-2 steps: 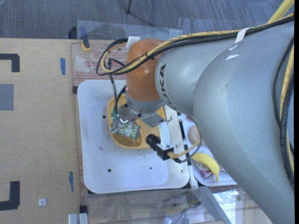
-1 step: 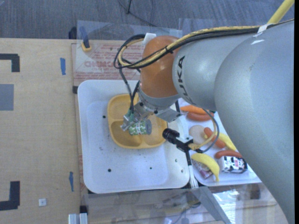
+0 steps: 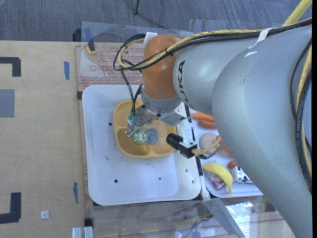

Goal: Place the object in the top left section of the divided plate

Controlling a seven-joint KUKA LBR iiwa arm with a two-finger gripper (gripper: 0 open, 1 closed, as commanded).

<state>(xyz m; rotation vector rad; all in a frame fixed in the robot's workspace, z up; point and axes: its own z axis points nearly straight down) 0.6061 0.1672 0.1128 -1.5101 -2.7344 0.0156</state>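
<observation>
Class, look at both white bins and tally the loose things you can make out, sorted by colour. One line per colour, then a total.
Yellow: 2, the divided plate and the banana
Orange: 1, the carrot
Green: 1, the small green object under the pincer
Cream: 1, the pale round item
Total: 5; the arm hides part of the right bin.

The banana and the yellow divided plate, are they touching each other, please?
Apart. The camera view shows the banana lying in the right bin, while the yellow divided plate sits in the left bin.
</observation>
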